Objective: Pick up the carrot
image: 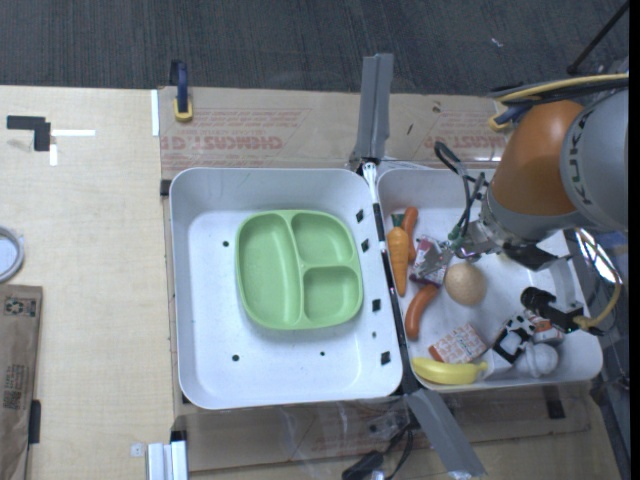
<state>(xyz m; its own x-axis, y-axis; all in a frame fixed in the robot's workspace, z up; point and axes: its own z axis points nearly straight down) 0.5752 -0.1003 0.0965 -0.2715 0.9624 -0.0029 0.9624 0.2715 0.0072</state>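
The carrot (399, 258), orange and slim, lies lengthwise along the left wall of the right bin (580, 368). My gripper (438, 259) hangs low in that bin, just to the right of the carrot and beside a small purple-and-red item. Nothing can be seen held in it. The grey arm with its orange band (540, 163) reaches in from the right above the bin.
A red-orange sausage (420, 308) lies below the carrot, with a small red piece (410, 218) above it. A beige round item (465, 284), a red-white box (458, 345), a banana (450, 371) and a white ball (541, 360) share the bin. The left bin (200, 368) holds a green divided plate (262, 298).
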